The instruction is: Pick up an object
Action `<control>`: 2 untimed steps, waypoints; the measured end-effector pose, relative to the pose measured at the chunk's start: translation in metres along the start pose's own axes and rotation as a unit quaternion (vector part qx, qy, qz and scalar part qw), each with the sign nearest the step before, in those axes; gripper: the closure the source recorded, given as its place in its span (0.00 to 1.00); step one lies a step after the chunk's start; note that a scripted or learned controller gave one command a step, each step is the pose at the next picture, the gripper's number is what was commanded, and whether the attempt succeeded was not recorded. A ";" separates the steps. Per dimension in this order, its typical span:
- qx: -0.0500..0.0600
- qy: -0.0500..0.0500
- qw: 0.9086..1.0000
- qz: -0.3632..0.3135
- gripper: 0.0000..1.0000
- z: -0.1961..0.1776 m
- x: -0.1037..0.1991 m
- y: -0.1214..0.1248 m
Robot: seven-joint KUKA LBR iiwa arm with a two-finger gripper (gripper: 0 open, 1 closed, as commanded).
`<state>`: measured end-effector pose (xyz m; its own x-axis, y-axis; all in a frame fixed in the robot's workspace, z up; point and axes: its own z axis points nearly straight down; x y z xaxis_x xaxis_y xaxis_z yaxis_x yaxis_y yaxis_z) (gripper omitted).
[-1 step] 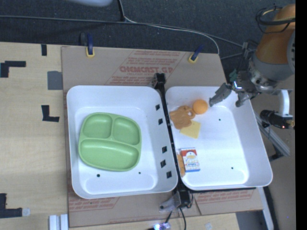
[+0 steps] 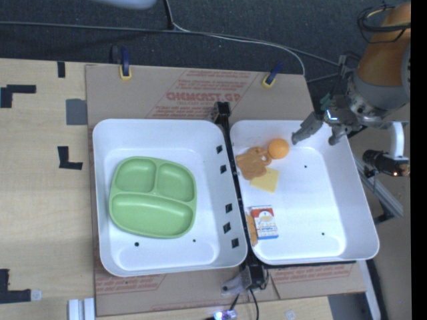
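My gripper [image 2: 321, 131] hangs over the far right corner of the right bin [image 2: 333, 199], its two grey fingers spread open with nothing between them. In that bin's far left part an orange ball [image 2: 279, 149] rests to the left of the gripper. A brown cookie-like piece [image 2: 252, 163] lies next to the ball, and a yellow cheese wedge [image 2: 265, 180] sits just in front of it. A small red and white packet [image 2: 264, 223] lies by the bin's left wall, nearer the front.
The left bin [image 2: 127, 245] holds a green divided plate [image 2: 153, 197]. A black clip strip [image 2: 230, 199] joins the two bins. Both stand on a cardboard sheet [image 2: 193, 92] held by yellow clamps at the back.
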<state>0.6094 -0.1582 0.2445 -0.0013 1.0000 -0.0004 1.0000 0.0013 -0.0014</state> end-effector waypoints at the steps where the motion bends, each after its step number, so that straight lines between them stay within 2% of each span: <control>1: 0.002 0.000 1.000 0.000 0.00 0.044 0.003 -0.003; 2: 0.002 0.000 1.000 0.000 0.00 0.105 -0.001 -0.006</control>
<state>0.6029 -0.1588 0.1399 -0.0007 1.0000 0.0000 1.0000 0.0007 -0.0044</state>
